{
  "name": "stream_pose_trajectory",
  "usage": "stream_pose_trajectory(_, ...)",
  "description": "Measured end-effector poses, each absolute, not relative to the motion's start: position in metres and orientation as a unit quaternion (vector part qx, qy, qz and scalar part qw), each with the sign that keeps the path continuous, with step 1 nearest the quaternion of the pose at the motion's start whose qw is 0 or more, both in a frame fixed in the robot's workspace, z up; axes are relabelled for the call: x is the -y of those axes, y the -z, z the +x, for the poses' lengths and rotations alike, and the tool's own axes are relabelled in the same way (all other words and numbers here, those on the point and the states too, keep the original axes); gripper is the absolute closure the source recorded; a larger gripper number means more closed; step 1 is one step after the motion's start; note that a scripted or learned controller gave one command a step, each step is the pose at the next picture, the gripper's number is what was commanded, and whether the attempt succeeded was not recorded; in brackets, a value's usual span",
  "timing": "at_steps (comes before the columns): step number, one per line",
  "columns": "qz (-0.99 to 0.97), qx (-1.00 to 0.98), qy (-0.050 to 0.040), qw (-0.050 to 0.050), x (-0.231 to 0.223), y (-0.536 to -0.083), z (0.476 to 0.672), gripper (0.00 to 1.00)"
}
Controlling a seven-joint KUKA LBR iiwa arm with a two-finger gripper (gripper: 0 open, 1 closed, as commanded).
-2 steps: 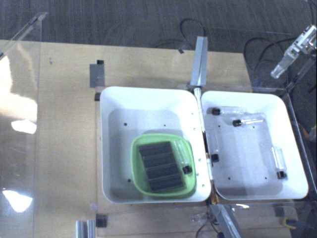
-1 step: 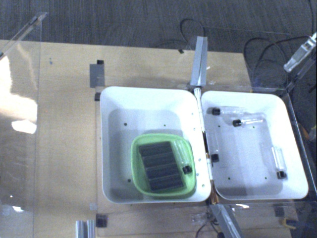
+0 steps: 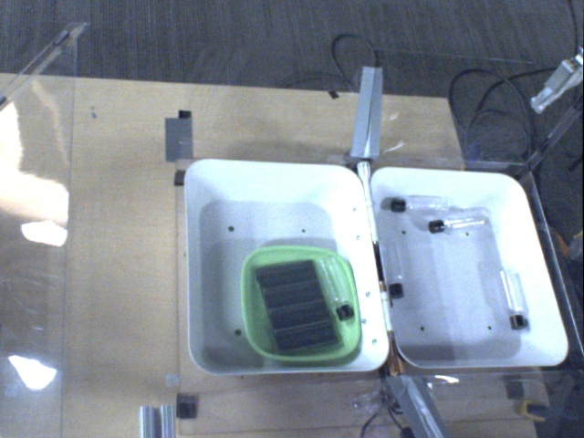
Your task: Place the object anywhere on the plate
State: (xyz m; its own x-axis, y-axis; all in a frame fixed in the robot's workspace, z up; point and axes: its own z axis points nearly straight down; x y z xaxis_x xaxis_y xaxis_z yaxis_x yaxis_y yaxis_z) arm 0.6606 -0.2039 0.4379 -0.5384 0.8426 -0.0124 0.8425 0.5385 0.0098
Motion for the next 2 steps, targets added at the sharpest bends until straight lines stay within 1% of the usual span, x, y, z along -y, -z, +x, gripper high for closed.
stream_pose_trajectory(1, 0.476, -0.879, -0.0026, 0.015, 0.201, -0.452, 0.663, 1.0)
stream_pose_trajectory(2, 0.403, -0.915, -0.0014, 0.004, 0.155, -0.341, 0.671, 1.0)
